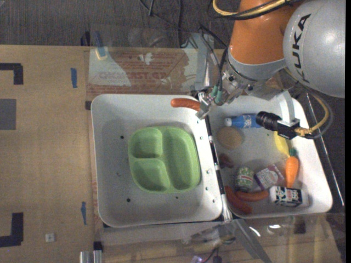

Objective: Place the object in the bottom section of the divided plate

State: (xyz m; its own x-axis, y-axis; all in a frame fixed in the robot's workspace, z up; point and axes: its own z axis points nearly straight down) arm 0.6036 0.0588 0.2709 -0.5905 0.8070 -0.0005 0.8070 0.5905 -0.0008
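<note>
We see a green divided plate (164, 159) lying flat in the left bin, and an orange-red sausage (185, 103) lying across that bin's upper rim, near the gripper.

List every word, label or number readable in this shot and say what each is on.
"KUKA": on the grey arm housing, top right.
Red print on the clear sheet behind the bins: too blurred to read.
Labels on the bottle, can and small cartons: too small to read.

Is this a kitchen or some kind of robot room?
Probably a robot test lab, not a kitchen. A big KUKA arm reaches over two white bins, the food looks like toys, such as the carrot, and cables trail behind the bench.
</note>
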